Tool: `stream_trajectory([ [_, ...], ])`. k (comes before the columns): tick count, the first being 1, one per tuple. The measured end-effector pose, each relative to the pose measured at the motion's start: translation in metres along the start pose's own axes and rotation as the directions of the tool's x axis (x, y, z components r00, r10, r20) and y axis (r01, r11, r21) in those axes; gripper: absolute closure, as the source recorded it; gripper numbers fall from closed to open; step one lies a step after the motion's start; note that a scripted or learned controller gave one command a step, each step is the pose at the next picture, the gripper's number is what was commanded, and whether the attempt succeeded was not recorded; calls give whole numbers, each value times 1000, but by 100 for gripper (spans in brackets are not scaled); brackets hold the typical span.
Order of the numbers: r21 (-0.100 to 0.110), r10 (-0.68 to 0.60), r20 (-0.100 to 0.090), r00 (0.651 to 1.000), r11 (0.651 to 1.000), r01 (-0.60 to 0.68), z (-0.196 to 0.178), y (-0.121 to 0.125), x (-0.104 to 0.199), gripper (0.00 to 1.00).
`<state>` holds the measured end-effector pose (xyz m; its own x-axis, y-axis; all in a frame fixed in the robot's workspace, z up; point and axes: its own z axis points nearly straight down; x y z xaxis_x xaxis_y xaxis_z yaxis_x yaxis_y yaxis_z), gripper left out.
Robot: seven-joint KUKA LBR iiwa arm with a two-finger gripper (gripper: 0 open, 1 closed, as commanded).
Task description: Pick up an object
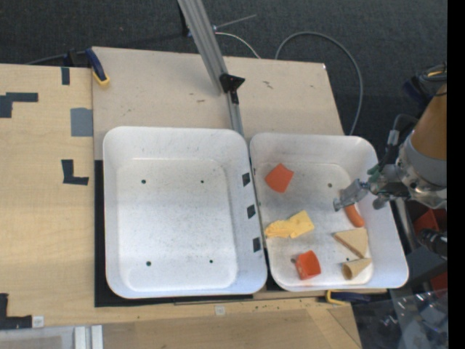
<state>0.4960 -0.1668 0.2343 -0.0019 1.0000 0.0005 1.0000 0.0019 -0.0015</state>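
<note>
Orange, short and stubby, the small carrot-like piece (354,215) lies on the floor of the right bin (314,142), close to that bin's right wall. It sits directly beneath my hand (347,198), its upper end tucked under my fingertips, the rest poking out below them. Whether I am touching it or hanging just over it I cannot tell.

My hand reaches in over the bin's right rim, grey and pointing left and a little downward. How far it is spread I cannot tell; the tips blur into one grey shape, and nothing is plainly caught between them.

Just below my hand, past the orange piece, lies a tan wedge (352,241), and below that a tan cone (357,269) near the bin's bottom rim. Down and to the left of my hand sits a yellow crumpled piece (290,226), and further down a red cylinder (307,265). Up and to the left of my hand stands an orange cube (278,177). Far to my left, across the divide, is the left bin (174,140), both bins resting on the desk (43,195).
</note>
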Motion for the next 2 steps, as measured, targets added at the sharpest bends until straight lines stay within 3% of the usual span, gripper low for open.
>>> stream_trajectory([
  [1, 0, 0, 0, 1000, 1000, 0, 0, 0, 0, 0],
  [2, 7, 1, -1, 1000, 1000, -1, 64, -1, 1, 0],
])
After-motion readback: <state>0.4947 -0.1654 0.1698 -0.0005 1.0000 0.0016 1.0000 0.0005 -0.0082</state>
